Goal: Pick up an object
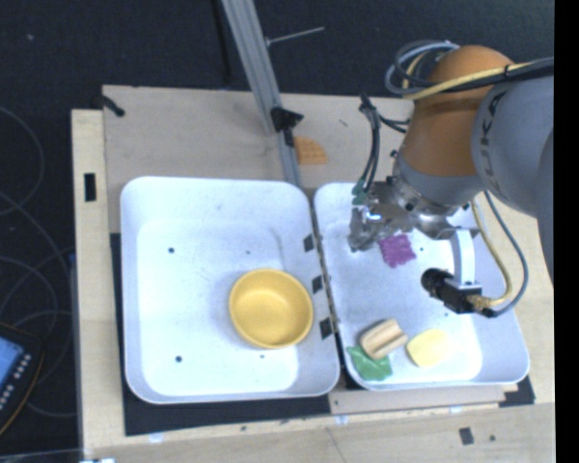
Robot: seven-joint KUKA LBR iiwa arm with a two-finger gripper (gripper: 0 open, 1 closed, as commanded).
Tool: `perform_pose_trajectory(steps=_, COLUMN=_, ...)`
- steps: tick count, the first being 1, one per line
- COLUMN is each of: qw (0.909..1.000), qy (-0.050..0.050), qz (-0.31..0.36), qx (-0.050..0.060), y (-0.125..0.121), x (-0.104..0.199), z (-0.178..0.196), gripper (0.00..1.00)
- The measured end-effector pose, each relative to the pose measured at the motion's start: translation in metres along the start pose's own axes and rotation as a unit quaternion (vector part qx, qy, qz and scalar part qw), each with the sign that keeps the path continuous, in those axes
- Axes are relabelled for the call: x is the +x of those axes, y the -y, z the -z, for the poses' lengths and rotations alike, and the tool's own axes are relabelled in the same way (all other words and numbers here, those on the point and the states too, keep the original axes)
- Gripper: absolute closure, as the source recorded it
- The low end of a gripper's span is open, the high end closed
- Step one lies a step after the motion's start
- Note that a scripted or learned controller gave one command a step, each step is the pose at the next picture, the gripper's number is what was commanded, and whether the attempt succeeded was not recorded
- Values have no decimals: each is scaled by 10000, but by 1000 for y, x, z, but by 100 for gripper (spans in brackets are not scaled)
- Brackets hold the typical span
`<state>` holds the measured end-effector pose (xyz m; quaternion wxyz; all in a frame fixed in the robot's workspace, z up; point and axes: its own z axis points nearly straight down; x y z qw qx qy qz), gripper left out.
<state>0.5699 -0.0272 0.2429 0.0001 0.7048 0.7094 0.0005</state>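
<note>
A: Camera view, from above. Grey arm with orange band enters from the right; its two-finger gripper (pixel 365 228) hangs over the upper part of the right-hand shallow white bin (pixel 502 355), near the divider.

B: Fingers?

A: Cannot tell. The wrist body hides them, so released or clenched is unclear, and nothing shows between them.

B: Nearest candidate?

A: A small purple block-like piece (pixel 398 250), just right of and below the gripper, partly under the wrist. Looks light and rigid, probably plastic or foam; material uncertain.

B: Others?

A: Along the bin's lower edge: a tan cylindrical piece (pixel 382 337), a pale yellow rounded lump (pixel 427 348), and a flat green scrap (pixel 370 364) touching the tan one. In the left bin (pixel 154 210), centre-low, a yellow round bowl (pixel 270 308).

B: Where to take hold?

A: My judgement: pinch the purple piece across its short sides. The tan cylinder could roll; grip across its diameter. The bowl is wide and smooth, so take its rim.
</note>
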Motion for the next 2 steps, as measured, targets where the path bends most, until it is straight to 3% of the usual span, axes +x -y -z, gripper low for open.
perform_pose_trajectory(steps=2, qw=10000, qy=2, qz=4, qx=1, y=-8, x=112, z=-5, gripper=100)
